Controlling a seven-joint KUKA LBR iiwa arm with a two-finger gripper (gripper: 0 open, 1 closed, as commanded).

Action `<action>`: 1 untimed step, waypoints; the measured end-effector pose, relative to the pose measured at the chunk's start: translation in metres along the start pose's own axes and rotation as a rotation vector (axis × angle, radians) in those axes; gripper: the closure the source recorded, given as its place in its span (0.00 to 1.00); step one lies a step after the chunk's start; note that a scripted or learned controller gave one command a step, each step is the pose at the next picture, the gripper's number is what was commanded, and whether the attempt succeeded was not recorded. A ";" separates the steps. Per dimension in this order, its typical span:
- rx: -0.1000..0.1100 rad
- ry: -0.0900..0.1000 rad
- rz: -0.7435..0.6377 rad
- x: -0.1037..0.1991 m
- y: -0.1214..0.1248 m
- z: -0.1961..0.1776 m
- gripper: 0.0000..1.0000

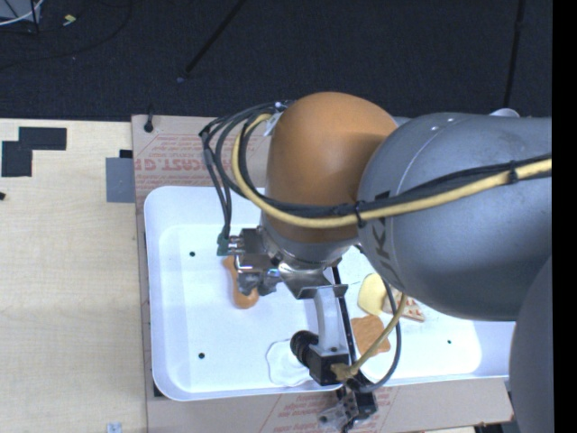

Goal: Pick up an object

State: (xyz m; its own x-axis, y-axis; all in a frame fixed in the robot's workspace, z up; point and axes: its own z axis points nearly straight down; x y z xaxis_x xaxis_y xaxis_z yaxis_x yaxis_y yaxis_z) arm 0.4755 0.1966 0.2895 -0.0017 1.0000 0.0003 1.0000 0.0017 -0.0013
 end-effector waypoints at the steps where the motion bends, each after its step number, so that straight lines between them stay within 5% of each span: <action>1: -0.002 0.000 0.002 -0.023 0.000 -0.054 1.00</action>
State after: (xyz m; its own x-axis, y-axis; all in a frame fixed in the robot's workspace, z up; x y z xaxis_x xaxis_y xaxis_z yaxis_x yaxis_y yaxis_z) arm 0.4760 0.1734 0.3431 -0.0002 1.0000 0.0001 1.0000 0.0002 0.0008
